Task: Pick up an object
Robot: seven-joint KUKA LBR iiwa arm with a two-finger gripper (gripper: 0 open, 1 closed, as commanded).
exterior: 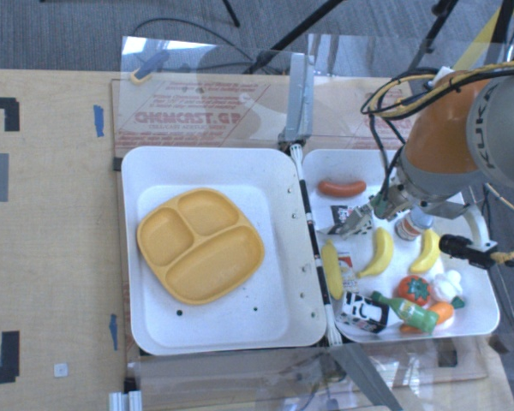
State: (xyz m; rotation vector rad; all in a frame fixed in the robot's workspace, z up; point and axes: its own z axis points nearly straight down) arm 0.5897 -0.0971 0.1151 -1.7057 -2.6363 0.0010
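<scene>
Nearest, the right bin (488, 319) holds bananas (378, 253), a sausage (342, 187) at its far side and a green bottle (409, 312). Left bin (154, 332) carries a yellow divided plate (200, 245). Claw (357, 222) hovers by the sausage; its spread can't be told.

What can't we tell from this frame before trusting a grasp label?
- Pincer: small and blurred against a black-and-white item; whether it grips anything is unreadable.
- Right bin: the far right part is covered by the arm.
- Small can: partly under the wrist, label unreadable.
- Pile by the green bottle: the red, orange and white items overlap, too small to identify.
</scene>
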